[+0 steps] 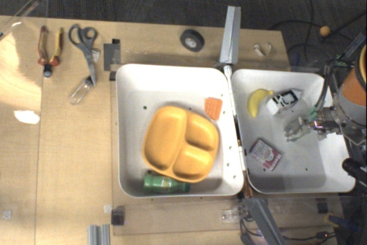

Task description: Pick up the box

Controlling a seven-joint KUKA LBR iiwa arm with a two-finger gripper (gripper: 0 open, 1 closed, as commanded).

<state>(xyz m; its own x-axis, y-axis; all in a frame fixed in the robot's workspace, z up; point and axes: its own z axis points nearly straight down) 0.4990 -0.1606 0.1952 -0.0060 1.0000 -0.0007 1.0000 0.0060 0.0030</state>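
One fixed camera looks down on the wooden bench (pixel 63 140) from above, tilted a little so the dark floor fills the strip beyond the bench's far edge. It stands well back, taking in both white bins: the left bin (pixel 129 123) sits near the frame's middle, the right bin (pixel 298 178) just beside it, toward the right edge. The tilt seems slight, though it is hard to judge.
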